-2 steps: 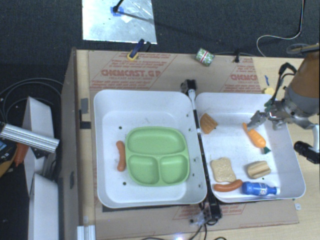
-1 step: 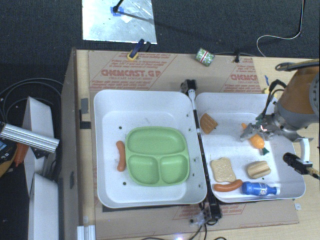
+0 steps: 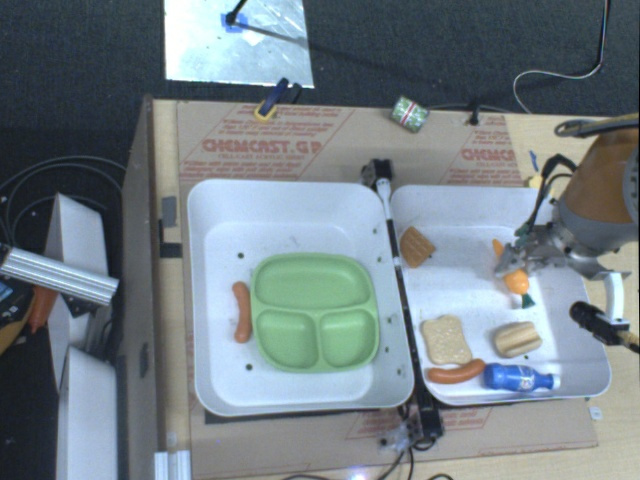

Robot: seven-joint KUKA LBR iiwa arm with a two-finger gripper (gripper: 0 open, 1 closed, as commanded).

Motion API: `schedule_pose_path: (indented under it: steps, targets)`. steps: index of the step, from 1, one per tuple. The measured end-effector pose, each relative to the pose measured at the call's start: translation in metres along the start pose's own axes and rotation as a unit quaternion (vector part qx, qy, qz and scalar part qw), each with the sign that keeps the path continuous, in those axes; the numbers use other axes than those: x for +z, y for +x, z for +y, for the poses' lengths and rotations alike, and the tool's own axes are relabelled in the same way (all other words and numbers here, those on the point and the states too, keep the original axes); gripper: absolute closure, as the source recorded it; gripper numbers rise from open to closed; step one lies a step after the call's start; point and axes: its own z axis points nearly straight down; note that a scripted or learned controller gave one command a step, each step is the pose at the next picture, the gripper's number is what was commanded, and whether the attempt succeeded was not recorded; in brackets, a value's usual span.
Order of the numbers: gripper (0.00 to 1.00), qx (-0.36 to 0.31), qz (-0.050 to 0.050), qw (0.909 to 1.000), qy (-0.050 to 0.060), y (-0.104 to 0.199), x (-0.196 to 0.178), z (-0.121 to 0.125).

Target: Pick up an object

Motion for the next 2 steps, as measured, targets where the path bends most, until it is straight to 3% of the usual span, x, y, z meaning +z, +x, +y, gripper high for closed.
schedule_pose_path:
  steps: [1, 2]
  targets:
    - [1.00, -0.002, 0.001, 1.0000, 0.001, 0.050, 0.011, 0.019]
    - [1.00, -0.002, 0.001, 1.0000, -0.001, 0.136, -0.091, 0.015]
